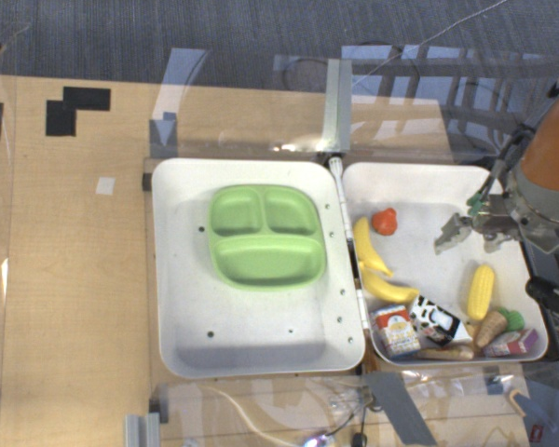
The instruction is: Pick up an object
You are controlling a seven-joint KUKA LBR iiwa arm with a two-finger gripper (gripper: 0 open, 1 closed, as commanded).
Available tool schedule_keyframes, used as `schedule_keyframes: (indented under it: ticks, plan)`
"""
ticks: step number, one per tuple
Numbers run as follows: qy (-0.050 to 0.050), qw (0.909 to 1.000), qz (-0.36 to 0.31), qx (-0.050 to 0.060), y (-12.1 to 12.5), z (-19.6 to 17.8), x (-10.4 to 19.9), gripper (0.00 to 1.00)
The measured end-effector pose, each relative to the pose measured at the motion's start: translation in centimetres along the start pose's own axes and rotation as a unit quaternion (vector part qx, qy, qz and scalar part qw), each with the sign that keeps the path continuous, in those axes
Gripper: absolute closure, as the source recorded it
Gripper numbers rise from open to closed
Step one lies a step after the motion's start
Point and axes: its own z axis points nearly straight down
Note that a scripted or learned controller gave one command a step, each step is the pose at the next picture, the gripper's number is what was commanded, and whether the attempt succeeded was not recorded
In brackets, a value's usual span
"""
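End effector (pixel 466 226) hovers over right bin (pixel 419 180), above corn cob (pixel 481 291).

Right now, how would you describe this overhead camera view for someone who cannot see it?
A grey robot arm's gripper hangs over the right white bin, which holds toy food: a banana, corn cob and small red fruit. The left white bin holds a green divided plate.

small cartons (pixel 398 331) bear print, too small to read
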Motion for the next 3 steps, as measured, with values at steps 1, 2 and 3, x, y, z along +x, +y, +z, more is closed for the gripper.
schedule_keyframes:
  ticks: [1,2,3]
  plan:
    - [-0.001,0.9991,-0.042,-0.007,5.9,11.7,3.7,0.00]
    - [0.000,0.9979,-0.065,-0.002,3.0,2.2,8.4,0.00]
    - [-0.001,0.9960,-0.089,-0.002,7.7,11.2,5.2,0.00]
